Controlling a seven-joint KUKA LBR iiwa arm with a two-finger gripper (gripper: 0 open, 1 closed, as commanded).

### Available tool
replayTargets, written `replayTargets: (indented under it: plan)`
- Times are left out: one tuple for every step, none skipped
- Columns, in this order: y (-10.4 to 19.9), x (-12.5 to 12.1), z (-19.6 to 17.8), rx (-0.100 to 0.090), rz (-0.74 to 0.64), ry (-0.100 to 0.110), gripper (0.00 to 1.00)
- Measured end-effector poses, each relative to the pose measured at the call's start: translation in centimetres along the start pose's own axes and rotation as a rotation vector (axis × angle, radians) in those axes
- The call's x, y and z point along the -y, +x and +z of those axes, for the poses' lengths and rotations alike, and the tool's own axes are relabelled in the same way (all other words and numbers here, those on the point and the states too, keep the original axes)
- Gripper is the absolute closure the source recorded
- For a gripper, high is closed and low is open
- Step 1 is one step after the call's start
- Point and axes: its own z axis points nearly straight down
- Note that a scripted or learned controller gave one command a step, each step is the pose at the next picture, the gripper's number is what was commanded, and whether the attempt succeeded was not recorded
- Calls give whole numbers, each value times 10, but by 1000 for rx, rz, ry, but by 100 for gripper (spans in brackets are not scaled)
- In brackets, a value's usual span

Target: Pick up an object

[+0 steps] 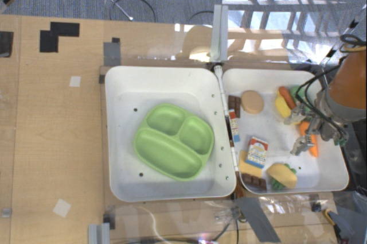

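The right bin point(330, 179) holds several toy foods. Among them are a round tan bun point(252, 102), a hot dog point(283, 103), an orange carrot point(311, 145), a small printed carton point(258, 150), a yellow cheese wedge point(248, 166) and a taco-like piece point(282, 175). My gripper point(298, 131) hangs low over the right side of this bin, open. One metal finger point(296, 117) is near the hot dog and the other is beside the carrot. The carrot lies at the fingers' right, partly hidden by the wrist.
The left bin point(123, 93) bears a green divided plate point(174, 140). A brown chocolate bar point(234, 104) and a red-and-white stick point(233, 125) lie along the wall between the bins. The arm's orange band point(351, 85) overhangs the right bin's far right edge.
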Motion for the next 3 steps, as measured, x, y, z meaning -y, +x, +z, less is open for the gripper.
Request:
replayTargets:
  plan:
    - [-15, -16, 15, -16, 6, -4, 0]
    - [-21, -17, 0, 1, 0, -1, 100]
    - [-64, -25, -134, -8, 68, -3, 100]
